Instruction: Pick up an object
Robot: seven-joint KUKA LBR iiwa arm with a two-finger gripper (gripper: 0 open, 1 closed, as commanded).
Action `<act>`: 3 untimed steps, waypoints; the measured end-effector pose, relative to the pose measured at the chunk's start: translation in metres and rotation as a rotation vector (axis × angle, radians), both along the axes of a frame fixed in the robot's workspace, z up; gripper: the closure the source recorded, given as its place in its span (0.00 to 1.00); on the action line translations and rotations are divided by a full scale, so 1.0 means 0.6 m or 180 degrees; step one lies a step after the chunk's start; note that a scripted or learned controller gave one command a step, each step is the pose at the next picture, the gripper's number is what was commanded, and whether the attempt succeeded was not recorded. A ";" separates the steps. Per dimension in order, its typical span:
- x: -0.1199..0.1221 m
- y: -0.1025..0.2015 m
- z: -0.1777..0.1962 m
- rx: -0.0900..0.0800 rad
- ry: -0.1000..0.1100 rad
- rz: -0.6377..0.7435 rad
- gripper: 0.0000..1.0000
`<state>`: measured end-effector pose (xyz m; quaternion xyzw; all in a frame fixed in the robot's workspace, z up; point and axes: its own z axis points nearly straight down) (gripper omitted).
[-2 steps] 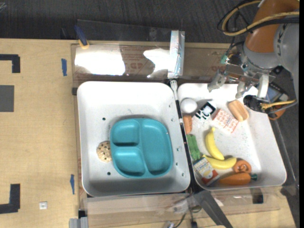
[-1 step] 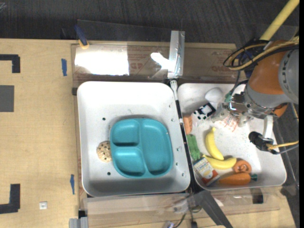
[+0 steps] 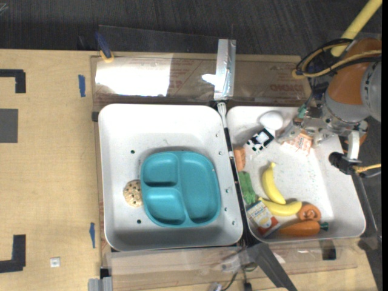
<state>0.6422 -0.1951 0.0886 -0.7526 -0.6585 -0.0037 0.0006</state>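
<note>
Cardboard-brown bench (image 3: 42, 180) carries two shallow white bins side by side, with dark carpet beyond its far edge and blue tape marks on its top. The left bin (image 3: 115, 126) holds a teal divided tray (image 3: 180, 188) and, touching the tray's left side, a speckled cookie (image 3: 133, 193). The right bin (image 3: 339, 211) holds a yellow banana (image 3: 276, 194) near its middle, an orange carrot (image 3: 300, 228) along the near wall just below the banana, a small carton (image 3: 262, 217) at the banana's lower left, a green item (image 3: 247, 187) beside the dividing wall, a black-and-white checkered block (image 3: 261, 139) and a white rounded object (image 3: 271, 121) toward the far corner.

The grey arm with its orange band (image 3: 348, 86) reaches in from the right over the far right corner of the right bin. Its tool (image 3: 306, 135) points down beside a red-and-white packet (image 3: 299, 142); whether the tool is gripping anything cannot be told.
</note>
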 end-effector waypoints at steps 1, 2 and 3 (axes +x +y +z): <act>-0.168 0.079 -0.003 -0.0017 0.0004 0.0058 0.00; -0.195 0.125 -0.002 -0.0026 -0.0010 0.1419 0.00; -0.119 0.043 -0.003 -0.0029 -0.0004 0.1176 0.00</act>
